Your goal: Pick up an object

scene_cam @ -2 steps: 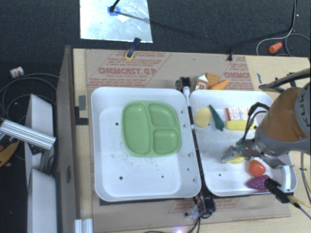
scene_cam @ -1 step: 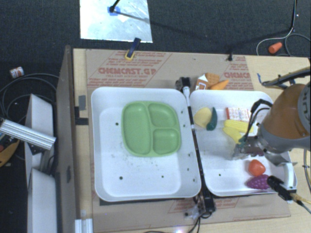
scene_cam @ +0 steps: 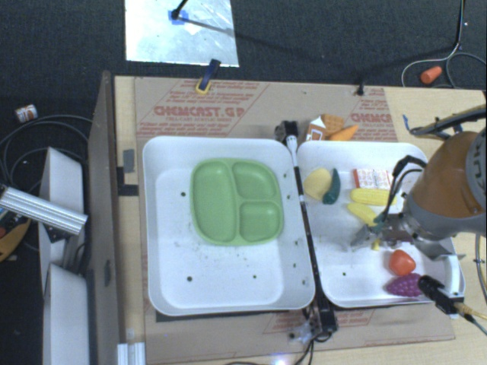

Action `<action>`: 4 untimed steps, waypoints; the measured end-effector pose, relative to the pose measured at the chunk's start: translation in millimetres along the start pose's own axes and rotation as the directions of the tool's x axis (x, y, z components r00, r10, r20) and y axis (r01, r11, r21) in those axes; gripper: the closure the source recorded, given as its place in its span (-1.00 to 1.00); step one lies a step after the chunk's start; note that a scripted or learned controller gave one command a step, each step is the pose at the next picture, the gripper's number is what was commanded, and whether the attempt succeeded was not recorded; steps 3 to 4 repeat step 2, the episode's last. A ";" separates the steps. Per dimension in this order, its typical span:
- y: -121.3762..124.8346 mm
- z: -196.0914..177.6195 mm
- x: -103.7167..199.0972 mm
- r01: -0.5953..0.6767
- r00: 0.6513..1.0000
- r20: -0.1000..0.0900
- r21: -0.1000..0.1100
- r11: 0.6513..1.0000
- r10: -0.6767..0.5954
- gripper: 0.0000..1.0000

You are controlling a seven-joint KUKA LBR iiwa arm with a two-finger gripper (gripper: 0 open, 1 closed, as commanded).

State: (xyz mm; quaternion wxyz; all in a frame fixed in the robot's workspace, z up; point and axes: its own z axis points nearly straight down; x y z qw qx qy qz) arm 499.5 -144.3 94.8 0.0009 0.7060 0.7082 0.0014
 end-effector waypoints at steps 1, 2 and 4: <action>61.8 10.6 11.1 0.004 1.000 0.001 -0.003 1.000 -0.004 -1.00; 59.9 0.0 9.8 0.002 1.000 0.001 -0.001 1.000 -0.002 1.00; 59.9 0.0 9.8 0.002 1.000 0.001 -0.001 1.000 -0.002 1.00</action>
